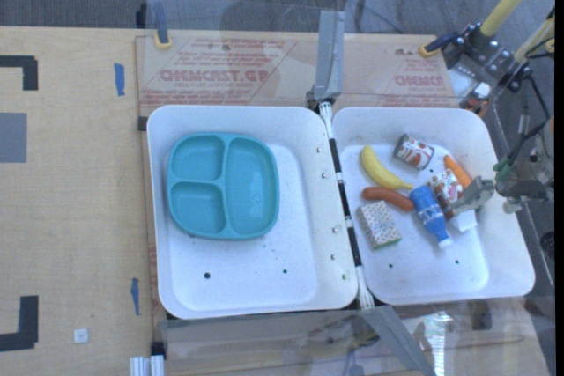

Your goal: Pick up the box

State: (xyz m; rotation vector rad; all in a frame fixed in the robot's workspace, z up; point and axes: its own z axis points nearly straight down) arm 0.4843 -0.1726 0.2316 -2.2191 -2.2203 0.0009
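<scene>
Box [380,224] lies flat near right bin's [502,277] left wall. Pincer [471,196] at bin's right edge; probably over blue bottle [429,212]; open/closed state not discernible.

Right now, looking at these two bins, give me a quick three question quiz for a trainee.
1. True or false: the teal divided plate lies in the left bin.
2. Which item touches the banana's lower end? A) can B) sausage C) box
3. Fill in: the blue bottle lies in the ____ bin.

Key: 1 true; 2 B; 3 right.
</scene>
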